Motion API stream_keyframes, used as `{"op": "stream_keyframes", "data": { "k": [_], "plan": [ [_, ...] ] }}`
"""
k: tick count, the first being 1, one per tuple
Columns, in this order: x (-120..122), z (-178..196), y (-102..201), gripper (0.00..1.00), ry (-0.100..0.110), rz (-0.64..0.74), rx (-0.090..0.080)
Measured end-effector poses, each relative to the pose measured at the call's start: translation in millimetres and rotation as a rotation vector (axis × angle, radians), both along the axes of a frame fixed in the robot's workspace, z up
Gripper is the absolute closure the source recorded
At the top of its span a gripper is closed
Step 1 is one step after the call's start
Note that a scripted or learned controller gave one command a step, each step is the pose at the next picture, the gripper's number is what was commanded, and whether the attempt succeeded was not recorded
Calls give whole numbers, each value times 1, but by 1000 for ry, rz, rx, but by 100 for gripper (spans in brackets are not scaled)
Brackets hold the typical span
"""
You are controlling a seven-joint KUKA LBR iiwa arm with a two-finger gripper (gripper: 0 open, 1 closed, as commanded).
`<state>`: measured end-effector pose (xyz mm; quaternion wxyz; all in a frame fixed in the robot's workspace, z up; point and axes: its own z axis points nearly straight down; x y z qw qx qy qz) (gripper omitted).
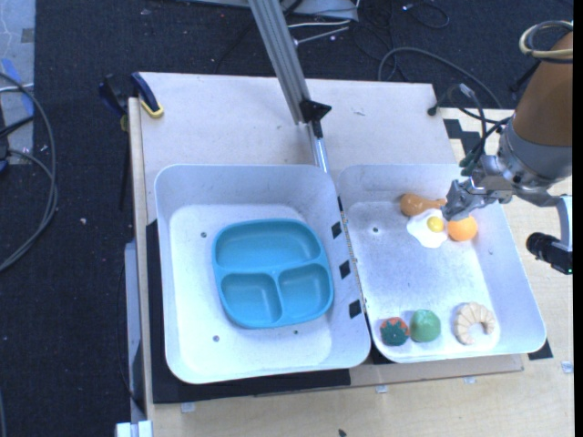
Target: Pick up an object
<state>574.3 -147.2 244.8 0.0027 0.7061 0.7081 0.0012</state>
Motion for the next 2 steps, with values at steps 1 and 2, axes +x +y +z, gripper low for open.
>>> {"op": "stream_keyframes", "data": {
  "k": [1,2],
  "plan": [
    [1,33,0,100,0,0,0],
    [-1,32,44,100,6,4,3]
  ]
}}
